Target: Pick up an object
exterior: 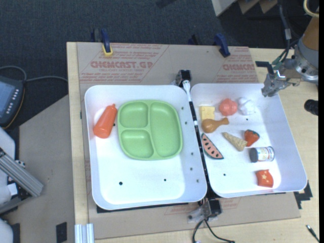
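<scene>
My gripper (pixel 271 86) hangs over the far right corner of the right bin (pixel 288 135), with nothing seen in it. The nearest things to it are a white crumpled object (pixel 246 106) and a pink round toy (pixel 228 106), a little to its left and nearer the camera. The same bin also holds a yellow block (pixel 206 111), a drumstick (pixel 215 124), a tan wedge (pixel 234 140), a red strawberry (pixel 251 136), a watermelon slice (pixel 211 147), a small can (pixel 261 154) and a red piece (pixel 264 177).
The left bin (pixel 142 186) holds a green divided plate (pixel 150 129) and an orange bottle (pixel 105 121) along its left side. Blue clamps (pixel 221 44) pin the cardboard sheet at the back. Black clips sit on the seam between the bins.
</scene>
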You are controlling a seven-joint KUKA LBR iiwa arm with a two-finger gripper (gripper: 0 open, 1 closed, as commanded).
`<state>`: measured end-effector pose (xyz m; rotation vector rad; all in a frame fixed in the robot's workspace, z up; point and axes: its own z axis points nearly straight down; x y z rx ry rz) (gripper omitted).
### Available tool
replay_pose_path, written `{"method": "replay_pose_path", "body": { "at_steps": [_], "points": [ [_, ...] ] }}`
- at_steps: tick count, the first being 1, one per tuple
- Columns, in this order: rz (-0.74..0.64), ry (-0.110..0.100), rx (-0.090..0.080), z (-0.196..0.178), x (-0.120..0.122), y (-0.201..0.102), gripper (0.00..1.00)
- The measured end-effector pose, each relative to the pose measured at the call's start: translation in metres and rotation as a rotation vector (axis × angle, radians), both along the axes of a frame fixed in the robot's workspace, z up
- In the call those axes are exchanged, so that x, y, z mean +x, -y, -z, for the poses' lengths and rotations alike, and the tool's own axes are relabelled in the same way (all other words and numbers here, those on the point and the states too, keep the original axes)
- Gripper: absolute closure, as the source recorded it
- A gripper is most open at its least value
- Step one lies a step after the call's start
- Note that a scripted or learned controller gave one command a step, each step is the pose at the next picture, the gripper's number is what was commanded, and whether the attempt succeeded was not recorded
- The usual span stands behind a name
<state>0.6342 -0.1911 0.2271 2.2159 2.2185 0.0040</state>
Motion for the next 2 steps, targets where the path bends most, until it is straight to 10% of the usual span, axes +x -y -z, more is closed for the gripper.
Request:
{"method": "replay_pose_path", "body": {
  "at_steps": [2],
  "points": [
    [-0.004,-0.008,0.005,-0.006,-0.041,-0.093,1.00]
  ]
}}
